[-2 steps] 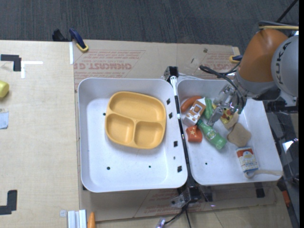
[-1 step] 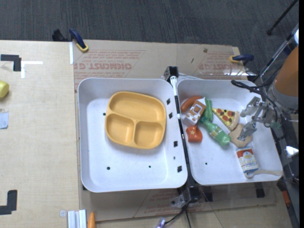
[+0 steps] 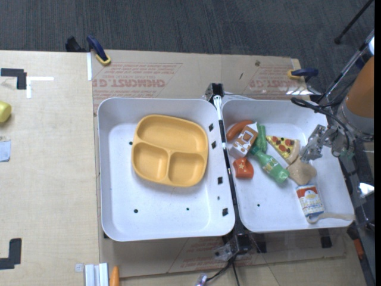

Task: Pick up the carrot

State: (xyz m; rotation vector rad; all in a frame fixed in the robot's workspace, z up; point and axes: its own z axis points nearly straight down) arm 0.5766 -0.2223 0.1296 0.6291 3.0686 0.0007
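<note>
Orange is the colour to look for, and the carrot (image 3: 239, 128) seems to be the orange-red long piece at the far left of the right bin (image 3: 256, 216), close to the wall that this bin shares with the left bin (image 3: 119, 213). It lies half under a small box (image 3: 243, 141) with a white and orange label, so not all of it can be seen. A red tomato (image 3: 243, 168) is just near of the box, and a green bottle (image 3: 266, 159) lies slanted beside them. To the right are a pizza slice (image 3: 283, 146), a beige lump (image 3: 300, 173) and a small white bottle (image 3: 311, 204).

The gripper (image 3: 315, 143) is over the right side of the same bin, near the pizza slice and well apart from the carrot. Whether its jaws are open or closed I cannot tell; the metal parts are too small and blurred. Nothing is visibly held.

I judge that the task is at its beginning: the carrot lies in the bin, not lifted, and the approach, the grasp and the lift are all left.

Room is narrow. The carrot is crowded by the bin wall on the left and far sides and by the box on top. The near part of the bin floor is bare. The left bin holds a yellow divided plate (image 3: 171, 150).
</note>
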